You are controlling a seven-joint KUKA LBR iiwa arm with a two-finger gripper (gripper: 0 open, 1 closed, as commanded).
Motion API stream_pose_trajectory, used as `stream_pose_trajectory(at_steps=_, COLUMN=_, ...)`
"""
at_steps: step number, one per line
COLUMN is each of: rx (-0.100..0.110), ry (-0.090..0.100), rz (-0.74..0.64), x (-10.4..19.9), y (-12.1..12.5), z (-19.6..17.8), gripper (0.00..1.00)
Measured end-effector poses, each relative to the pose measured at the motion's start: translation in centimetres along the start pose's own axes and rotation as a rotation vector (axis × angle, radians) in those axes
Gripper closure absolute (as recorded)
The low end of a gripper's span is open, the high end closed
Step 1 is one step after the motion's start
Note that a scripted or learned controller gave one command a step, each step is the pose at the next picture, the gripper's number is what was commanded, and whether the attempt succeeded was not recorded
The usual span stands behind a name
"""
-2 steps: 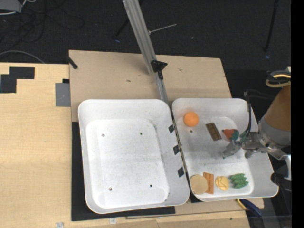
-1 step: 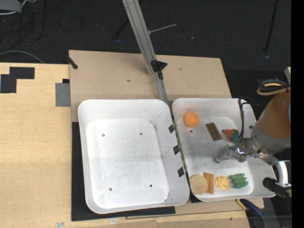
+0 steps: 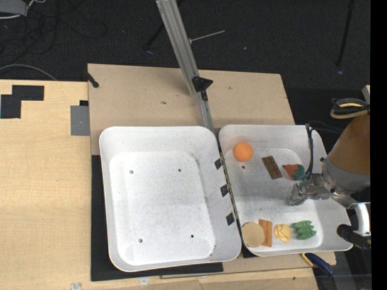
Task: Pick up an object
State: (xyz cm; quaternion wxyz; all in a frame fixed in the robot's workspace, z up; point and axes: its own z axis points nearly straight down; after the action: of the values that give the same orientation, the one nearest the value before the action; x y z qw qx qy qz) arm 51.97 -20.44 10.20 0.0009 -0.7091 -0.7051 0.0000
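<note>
The right-hand shallow white plastic bin (image 3: 284, 139) holds all the loose objects. A small round orange ball (image 3: 243, 151) lies near the bin's upper left. To its right lies a flat brown rectangular bar (image 3: 272, 167), and just beyond it a small red-and-green object (image 3: 295, 171), its shape too small to make out. Along the near edge sit, from left to right, a tan round disc (image 3: 253, 234), an orange rectangular block (image 3: 266, 231) touching it, a small yellow lumpy piece (image 3: 282, 232) and a green leafy piece (image 3: 304, 229).

The metallic two-finger gripper (image 3: 297, 196) hangs low over the bin floor, just below the red-and-green object and above the green piece; whether it is spread or closed cannot be told. The grey arm's orange band (image 3: 355, 145) rises at right.

The left-hand shallow white plastic bin (image 3: 158, 193) adjoins it on the bench.
</note>
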Motion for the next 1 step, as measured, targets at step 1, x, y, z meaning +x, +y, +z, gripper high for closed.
stream_pose_trajectory(at_steps=1, rx=-0.002, ry=-0.002, rz=-0.006, x=-0.12, y=0.28, z=-4.22, gripper=1.0)
